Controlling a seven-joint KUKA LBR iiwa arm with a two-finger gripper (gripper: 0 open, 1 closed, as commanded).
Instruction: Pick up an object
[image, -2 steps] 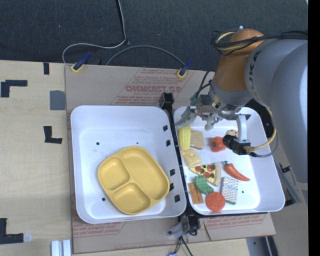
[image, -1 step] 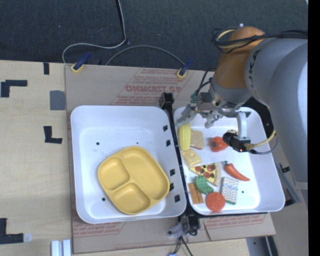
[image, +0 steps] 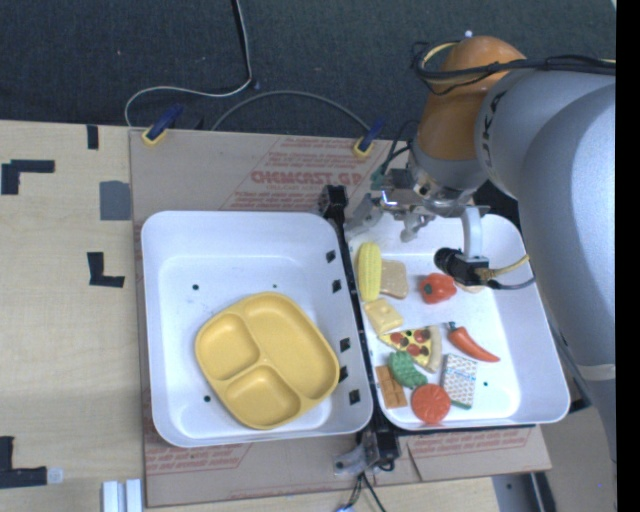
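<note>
Hovering over the far end of the right bin, the gripper hangs below the arm's orange band with nothing visibly held; how it is set cannot be told from this slant. Just beneath and beside it lie toy foods: a corn cob, a bread slice, a red tomato, a cheese wedge, a pizza slice and a chilli. The left bin bears a yellow divided plate. Judged stage: approach, before any grasp. The next move calls for choosing one piece, probably the corn cob or tomato, centring above it and descending.
</note>
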